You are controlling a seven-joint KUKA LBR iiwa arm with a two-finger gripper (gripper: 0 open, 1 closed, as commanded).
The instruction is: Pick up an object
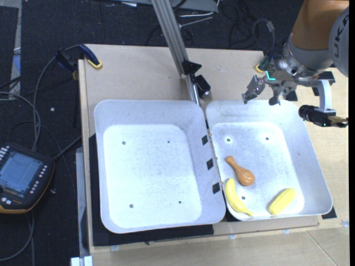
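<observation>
In the right bin (299, 148) lie three objects: an orange-brown drumstick-shaped toy (241, 171) near the middle, a yellow banana (236, 198) at the front left corner, and a stubby yellow piece (282, 200) at the front right. My gripper (264, 91) hangs above the bin's far edge, well behind these objects. Its two fingers are spread apart with nothing between them.
The left bin (105, 148) lies beside the right one, with black clips along the shared edge. A metal pole (173, 35) slants up from the back of the bins. A handheld pendant (19, 176) and cables lie off the bench's left side.
</observation>
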